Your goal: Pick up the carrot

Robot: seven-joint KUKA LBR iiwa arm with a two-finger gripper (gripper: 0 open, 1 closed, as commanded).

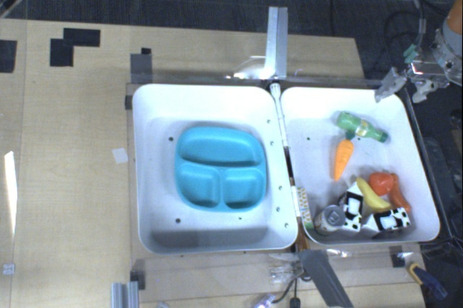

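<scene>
In the right-hand shallow white bin (pixel 419 155), a jumble of small toys (pixel 372 205) fills the near corner. Just beyond it, the small orange plastic carrot (pixel 342 157) lies alone, a green bottle (pixel 361 126) farther back. The metal two-finger gripper (pixel 405 81) hovers over the far right rim, spread open, holding nothing.

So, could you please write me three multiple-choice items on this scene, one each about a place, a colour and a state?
1. Where does the carrot lie?
A. in the left bin
B. in the right bin
C. on the bench

2. What colour is the divided tray?
A. blue
B. red
C. yellow

3. Where is the tool relative to the carrot?
A. clamped on it
B. touching it
C. well apart, at the right bin's far right corner

Answers: B, the carrot lies on the right bin's floor; A, the tray is light blue; C, bare bin floor separates them.
</scene>
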